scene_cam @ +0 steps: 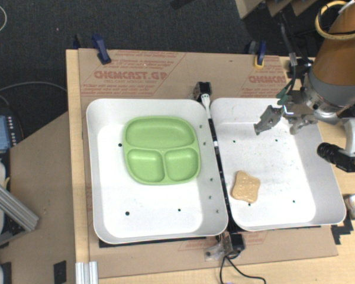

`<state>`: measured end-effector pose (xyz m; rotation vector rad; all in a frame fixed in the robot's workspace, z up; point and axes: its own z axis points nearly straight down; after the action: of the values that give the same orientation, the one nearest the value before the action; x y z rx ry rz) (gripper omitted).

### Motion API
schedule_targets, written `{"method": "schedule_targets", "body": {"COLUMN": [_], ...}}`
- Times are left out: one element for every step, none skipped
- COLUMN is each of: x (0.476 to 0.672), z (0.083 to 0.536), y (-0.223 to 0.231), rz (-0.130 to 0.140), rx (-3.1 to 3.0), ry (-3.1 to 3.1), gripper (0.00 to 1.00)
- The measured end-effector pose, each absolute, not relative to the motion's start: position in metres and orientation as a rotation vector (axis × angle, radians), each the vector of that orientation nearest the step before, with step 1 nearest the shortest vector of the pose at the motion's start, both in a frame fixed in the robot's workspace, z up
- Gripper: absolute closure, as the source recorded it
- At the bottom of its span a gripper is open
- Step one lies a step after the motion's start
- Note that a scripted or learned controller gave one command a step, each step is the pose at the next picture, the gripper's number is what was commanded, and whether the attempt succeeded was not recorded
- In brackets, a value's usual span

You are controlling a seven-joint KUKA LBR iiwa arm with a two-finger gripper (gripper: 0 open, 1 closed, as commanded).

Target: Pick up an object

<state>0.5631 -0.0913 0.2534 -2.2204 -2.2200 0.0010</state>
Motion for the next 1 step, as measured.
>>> {"method": "schedule_targets", "body": {"x": [0.5116], "z": [0.3246], "y": [0.0027], "rz": [-0.013], "rx": [-2.211], "ry": [-2.235], "gripper": [0.00]}}
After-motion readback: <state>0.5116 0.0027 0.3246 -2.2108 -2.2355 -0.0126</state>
